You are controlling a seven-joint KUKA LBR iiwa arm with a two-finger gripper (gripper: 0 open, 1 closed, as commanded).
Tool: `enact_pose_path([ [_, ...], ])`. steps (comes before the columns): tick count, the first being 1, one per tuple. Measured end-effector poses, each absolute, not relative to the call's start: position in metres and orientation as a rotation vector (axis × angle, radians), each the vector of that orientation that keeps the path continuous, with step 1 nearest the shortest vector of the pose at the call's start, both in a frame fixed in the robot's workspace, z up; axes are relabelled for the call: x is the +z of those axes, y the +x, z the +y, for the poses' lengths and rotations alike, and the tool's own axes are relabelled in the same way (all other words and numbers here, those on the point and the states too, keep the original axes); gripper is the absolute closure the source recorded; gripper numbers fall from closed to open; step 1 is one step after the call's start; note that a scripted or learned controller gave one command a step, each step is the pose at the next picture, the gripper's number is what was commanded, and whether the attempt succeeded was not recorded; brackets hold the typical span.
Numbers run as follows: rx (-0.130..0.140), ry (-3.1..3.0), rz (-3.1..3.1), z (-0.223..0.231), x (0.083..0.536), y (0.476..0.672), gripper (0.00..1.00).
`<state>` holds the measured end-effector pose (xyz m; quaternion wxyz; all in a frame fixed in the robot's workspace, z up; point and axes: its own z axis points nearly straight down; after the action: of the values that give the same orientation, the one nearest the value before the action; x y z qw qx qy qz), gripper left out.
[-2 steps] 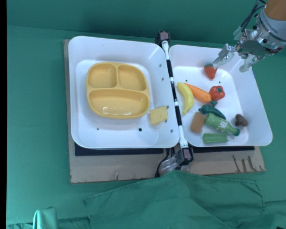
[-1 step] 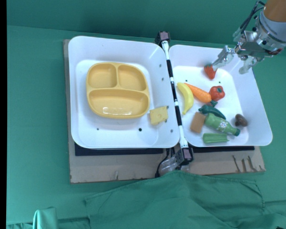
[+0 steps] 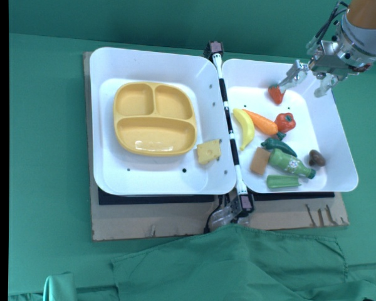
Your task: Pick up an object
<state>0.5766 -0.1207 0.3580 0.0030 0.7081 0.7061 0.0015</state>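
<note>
Since my gripper (image 3: 306, 80) hangs with fingers apart, I note the strawberry (image 3: 276, 95) touches the left finger's tip, not between them.

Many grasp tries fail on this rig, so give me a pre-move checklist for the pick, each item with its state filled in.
1. Gripper is over the right bin: ok.
2. Fingers spread and holding nothing: ok; one finger and the other show apart with nothing between them.
3. A target lies close by: ok; the small red piece sits just under the nearer fingertip.
4. Target centred between the fingers: not ok; it lies off to one side.
5. Target free of neighbours: ok; the carrot and tomato lie apart from it.
6. Finger contact with the red piece: cannot tell.
</note>
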Motion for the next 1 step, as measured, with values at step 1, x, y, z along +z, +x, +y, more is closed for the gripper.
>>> enact_pose_path([
  [1,0.005,2.220,2.214,-0.1207,0.3580,0.5766,0.00],
])
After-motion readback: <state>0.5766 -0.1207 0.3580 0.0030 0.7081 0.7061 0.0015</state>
